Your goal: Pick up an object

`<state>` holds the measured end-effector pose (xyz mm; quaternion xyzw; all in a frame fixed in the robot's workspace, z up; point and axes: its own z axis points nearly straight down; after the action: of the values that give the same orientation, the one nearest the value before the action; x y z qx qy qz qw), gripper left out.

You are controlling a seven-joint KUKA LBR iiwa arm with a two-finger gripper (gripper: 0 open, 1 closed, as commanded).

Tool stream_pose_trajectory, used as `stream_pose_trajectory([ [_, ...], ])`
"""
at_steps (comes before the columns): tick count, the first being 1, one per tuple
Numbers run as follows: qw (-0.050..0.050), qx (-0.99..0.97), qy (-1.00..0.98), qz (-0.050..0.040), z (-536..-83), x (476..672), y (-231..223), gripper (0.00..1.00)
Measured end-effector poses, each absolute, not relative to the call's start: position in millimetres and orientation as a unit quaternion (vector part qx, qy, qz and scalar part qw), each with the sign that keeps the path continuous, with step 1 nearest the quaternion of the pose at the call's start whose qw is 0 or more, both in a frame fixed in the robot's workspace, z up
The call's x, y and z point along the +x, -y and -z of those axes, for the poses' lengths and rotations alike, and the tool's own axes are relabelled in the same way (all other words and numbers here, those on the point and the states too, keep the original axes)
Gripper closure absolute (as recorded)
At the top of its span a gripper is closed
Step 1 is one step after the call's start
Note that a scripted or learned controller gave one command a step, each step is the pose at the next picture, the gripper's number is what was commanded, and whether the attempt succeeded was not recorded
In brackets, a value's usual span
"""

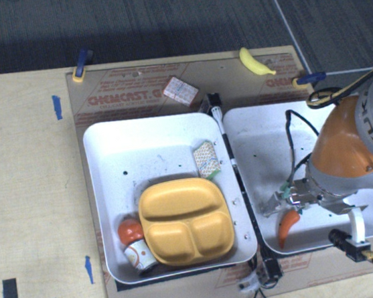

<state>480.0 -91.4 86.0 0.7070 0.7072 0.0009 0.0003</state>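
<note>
In the right bin (258,129), my gripper (277,202) hangs low over the floor near the front left corner, reaching in from the right under the grey and orange wrist (345,149). An orange carrot-shaped toy (288,224) lies just below and in front of the gripper, close to it; whether they touch is unclear. The left bin (106,155) holds a yellow divided tray (185,219), a red and white toy (134,242) at the tray's left, and a small patterned packet (206,159) near the right wall.
A yellow banana (255,62) and a small pinkish box (180,90) lie on the cardboard behind the bins. Blue clamps (81,62) hold the cardboard. Black cables (293,138) loop over the right bin near the arm.
</note>
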Motion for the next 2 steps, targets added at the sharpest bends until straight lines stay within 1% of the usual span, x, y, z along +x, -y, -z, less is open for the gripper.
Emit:
stream_pose_trajectory([
  [1, 0.002, 0.707, -0.707, -0.0021, -96.2, 481.6, 91.5, 1.00],
  [2, 0.002, 0.707, -0.707, -0.0021, -96.2, 481.5, 91.5, 0.00],
])
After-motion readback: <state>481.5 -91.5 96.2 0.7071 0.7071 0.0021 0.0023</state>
